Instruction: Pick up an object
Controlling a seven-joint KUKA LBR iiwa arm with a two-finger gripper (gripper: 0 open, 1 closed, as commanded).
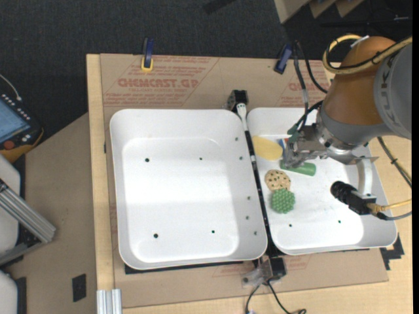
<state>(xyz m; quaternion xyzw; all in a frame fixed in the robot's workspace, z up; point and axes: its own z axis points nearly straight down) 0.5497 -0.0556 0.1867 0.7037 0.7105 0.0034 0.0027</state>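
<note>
Gripper (296, 157) lowered into the right bin (314, 237).
Its finger state cannot be told; a green block (302, 169) is seen beneath it, a cookie (277, 179) at seven o'clock.

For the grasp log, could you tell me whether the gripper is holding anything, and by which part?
It cannot be told. The gripper is low in the right bin, over a green object beside a yellow one, but no object shows between its fingers.

Right bin, left part — a yellow disc (266, 148), a green block (302, 169), a spotted cookie (277, 179), and a bumpy green ball (283, 201) touching it.
</note>
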